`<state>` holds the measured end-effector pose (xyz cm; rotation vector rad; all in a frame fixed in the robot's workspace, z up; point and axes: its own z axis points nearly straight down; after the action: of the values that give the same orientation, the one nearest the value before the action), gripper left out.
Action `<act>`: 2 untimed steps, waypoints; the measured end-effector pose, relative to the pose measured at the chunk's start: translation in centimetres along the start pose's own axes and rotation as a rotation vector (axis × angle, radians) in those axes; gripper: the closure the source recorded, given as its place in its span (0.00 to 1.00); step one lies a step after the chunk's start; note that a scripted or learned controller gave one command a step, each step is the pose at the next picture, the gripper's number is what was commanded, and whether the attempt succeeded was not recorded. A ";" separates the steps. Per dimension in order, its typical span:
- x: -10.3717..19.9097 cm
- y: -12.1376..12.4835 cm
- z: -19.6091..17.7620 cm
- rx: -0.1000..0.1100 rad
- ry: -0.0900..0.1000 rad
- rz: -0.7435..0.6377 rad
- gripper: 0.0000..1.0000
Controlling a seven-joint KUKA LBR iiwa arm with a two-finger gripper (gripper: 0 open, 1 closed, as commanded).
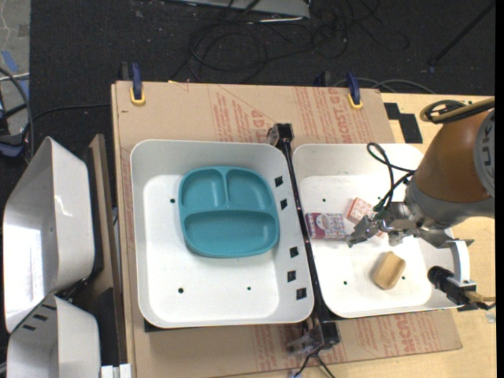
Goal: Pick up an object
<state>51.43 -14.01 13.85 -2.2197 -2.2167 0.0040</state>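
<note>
End effector (368, 231) sits low in the right bin (339, 160), tips pointing left toward the purple packet (325, 224); can't tell from this angle whether it's released or clenched, and nothing visibly sits in it. Candidates, all in the right bin: purple packet just left of the tips, small pink packet (360, 208) just above them, tan block (388, 270) below and to the right, near the arm's wrist. Left bin (157, 211) holds a teal divided plate (229, 211), well apart from the tool. My read: the step is closing in on a packet. The packets lie flat and thin, so the tips need to go right down to the bin floor and straddle an edge, else they'll likely skate over. The two packets are close together, so bias toward the purple one's free side to avoid catching both. The block looks the easier grab: chunky, isolated, clear on all sides. Watch the cable (383, 164) looping near the wrist.
</note>
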 end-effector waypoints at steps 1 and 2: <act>0.1 -0.1 4.9 -0.001 0.000 0.000 0.00; 0.0 0.0 3.7 -0.005 -0.001 0.003 1.00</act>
<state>51.45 -13.96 10.20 -2.2260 -2.2170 -0.0005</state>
